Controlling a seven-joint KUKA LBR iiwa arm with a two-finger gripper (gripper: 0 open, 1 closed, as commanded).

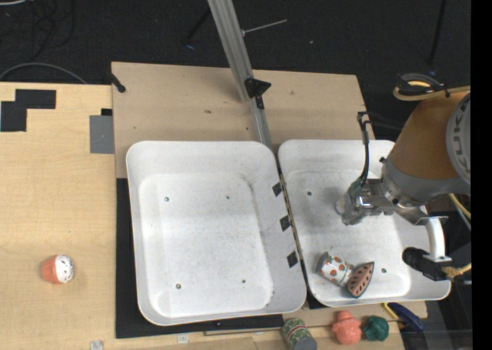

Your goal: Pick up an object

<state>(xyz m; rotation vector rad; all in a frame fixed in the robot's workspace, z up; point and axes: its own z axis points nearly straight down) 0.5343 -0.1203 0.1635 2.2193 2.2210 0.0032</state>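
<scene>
Because the only things lying in the right bin (307,164) are a small white cup-like piece with red spots (334,267) and a brown shell-shaped piece (360,279) touching it at the bin's near wall, either one is the likely target. The pincer (351,210) hangs over the bin's middle, well short of both and nearer the far wall than they are. Whether it is open or closed cannot be told from this view; nothing shows in its grip.

The main risk, as I judge it, is the pair's contact: a descent onto one could nudge the other, or catch both badly and drop them. They also sit close to the bin's near wall, so the pincer might strike the rim or push a piece against it rather than enclose it. The spotted piece lies tilted and could roll away.

The left bin (154,164) sits beside the right bin. Outside the right bin's near wall, on the worktop (307,102), rest an orange-pink lump (346,328), a green lump (376,328) and a dark cylinder (294,333). Far beyond the left bin lies a red-and-white ball (57,269).

On the arm (438,141), partial letters read "UK" at the frame's edge; no other writing is legible.
</scene>
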